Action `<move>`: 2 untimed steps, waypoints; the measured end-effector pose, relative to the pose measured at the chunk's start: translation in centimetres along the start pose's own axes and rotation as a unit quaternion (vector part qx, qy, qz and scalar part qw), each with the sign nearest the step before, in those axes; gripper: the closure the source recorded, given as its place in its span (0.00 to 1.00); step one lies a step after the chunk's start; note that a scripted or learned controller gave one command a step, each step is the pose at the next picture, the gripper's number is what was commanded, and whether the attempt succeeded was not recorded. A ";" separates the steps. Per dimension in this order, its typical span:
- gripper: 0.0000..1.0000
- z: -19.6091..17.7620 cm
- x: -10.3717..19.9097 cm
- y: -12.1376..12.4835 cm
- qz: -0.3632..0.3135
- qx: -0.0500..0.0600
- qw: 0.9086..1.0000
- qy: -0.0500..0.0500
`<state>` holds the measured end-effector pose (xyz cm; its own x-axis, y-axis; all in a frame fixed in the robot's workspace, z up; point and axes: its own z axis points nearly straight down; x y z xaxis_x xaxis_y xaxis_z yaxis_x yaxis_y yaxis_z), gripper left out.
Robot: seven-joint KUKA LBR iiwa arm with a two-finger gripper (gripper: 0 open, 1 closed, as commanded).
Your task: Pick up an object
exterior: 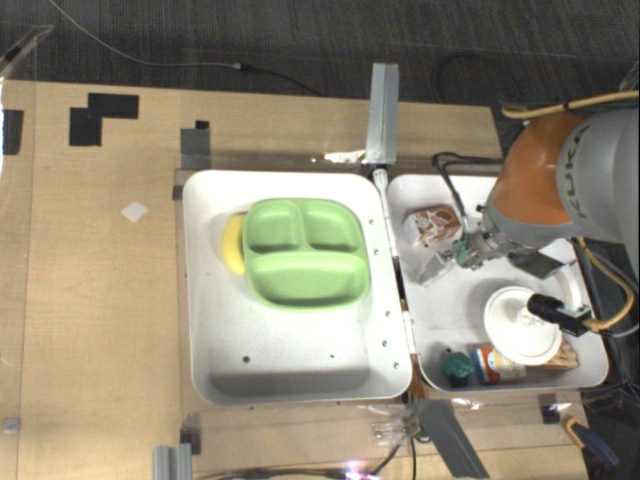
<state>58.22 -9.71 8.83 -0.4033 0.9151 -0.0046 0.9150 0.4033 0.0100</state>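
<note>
So going from the left: the wooden table (90, 298) had a few black tape patches near its far-left corner. The left bin (290, 368) held a green divided plate (304, 251), three compartments, lying flat toward the back half of the bin. A yellow thing (232, 245) poked out from under the plate's left edge, mostly covered, so I couldn't tell what it was.

Over in the right bin (445, 313) things got busier. A small snack packet (434, 225) with red and white print lay near the back. Just right of it and a bit nearer, the gripper (466, 255) was down low in the bin beside the packet, with the grey arm and its orange band (535, 173) coming in from the right. Honestly couldn't tell if the fingers were apart or together, too small and cluttered there.

Nearer the front sat a white round cup or lid (520, 325), a dark green lump (458, 368) by the front wall, and a small can-like object (498, 366) lying on its side just right of the lump.
</note>
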 end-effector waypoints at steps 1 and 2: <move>0.00 -7.0 -7.1 3.5 -0.071 0.002 0.997 0.000; 0.00 0.1 -3.1 1.8 -0.082 0.001 0.997 0.000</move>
<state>61.09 -11.82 8.74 -0.5476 0.8367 -0.0059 0.8367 0.5476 0.0067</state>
